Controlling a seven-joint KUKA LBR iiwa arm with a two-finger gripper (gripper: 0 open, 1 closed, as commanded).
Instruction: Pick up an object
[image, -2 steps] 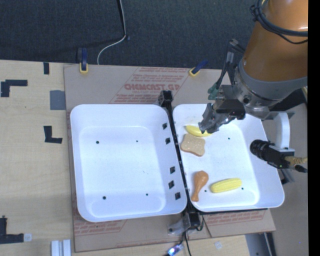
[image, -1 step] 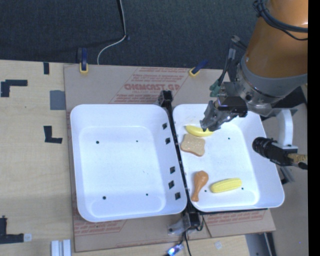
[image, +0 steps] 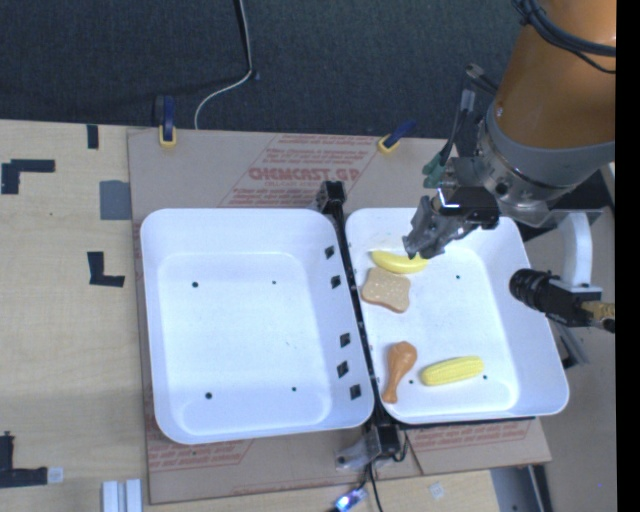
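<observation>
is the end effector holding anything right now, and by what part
Cannot be told. The end effector is down at the right end of the banana in the right bin, but the view doesn't show the banana between its fingers.

right bin (image: 500, 300): banana (image: 397, 263) behind bread (image: 386, 291) | drumstick (image: 398, 368) left of corn (image: 451, 372)

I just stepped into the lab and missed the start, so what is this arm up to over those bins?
The robot arm reaches in from the right, its gripper low over the right bin, right at the banana. Whether it has hold of the banana cannot be told from here. Near the banana lies a slice of toast, and closer to the front of that bin a chicken drumstick and a corn cob. The left bin sits alongside.
</observation>
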